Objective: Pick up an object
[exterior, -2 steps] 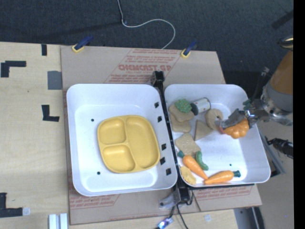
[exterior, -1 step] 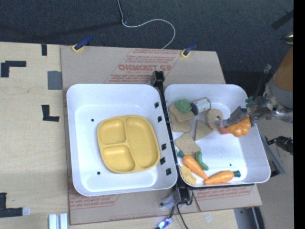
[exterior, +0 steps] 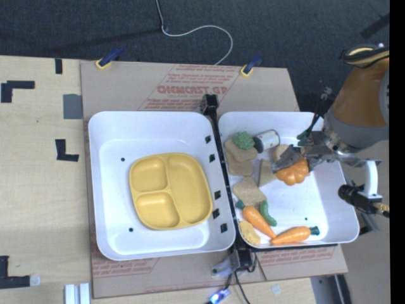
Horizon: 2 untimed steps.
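Bench, camera view, front edge to back. Right bin [exterior: 329,230], front: carrot [exterior: 292,235] lying along the front wall; second carrot [exterior: 258,221] slanting beside it, a small green piece [exterior: 268,213] touching its upper side; pale yellow piece [exterior: 250,234] in the front left corner. Left bin [exterior: 107,144]: yellow divided plate [exterior: 169,190], three compartments, resting on the floor. Right bin, middle: tan bread-like slices [exterior: 248,192] near the left wall; orange pepper-shaped toy [exterior: 293,172] right of them, with the gripper [exterior: 286,159] directly over it, dark fingers touching its top; whether they are closed on it cannot be told. Right bin, back: green broccoli [exterior: 242,140] on a tan slice; small cylindrical can [exterior: 267,139] just beside it. Behind the bins: cardboard sheet [exterior: 190,87]; white cable [exterior: 190,30] on dark floor.
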Motion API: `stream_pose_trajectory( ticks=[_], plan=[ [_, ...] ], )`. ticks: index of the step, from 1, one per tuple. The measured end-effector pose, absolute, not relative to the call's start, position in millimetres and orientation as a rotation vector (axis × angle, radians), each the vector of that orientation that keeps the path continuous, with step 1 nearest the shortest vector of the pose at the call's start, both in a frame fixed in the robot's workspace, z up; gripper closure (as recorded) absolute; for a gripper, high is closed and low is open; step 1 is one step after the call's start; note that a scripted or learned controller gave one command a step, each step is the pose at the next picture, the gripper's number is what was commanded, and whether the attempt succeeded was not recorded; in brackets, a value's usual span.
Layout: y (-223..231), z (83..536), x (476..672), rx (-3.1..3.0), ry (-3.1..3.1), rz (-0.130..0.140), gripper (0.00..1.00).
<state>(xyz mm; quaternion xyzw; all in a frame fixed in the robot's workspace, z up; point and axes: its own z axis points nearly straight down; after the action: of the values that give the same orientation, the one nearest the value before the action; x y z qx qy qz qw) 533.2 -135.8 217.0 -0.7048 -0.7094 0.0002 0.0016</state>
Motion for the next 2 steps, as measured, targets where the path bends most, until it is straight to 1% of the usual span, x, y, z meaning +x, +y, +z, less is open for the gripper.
stream_pose_trajectory(
  ticks=[1, 2],
  plan=[
    [-92.8, 220.4, 522.9, -2.214, -2.225, 0.001, 1.0],
    [-41.5, 229.4, 522.3, -2.212, -2.228, 0.0, 1.0]
  ],
)
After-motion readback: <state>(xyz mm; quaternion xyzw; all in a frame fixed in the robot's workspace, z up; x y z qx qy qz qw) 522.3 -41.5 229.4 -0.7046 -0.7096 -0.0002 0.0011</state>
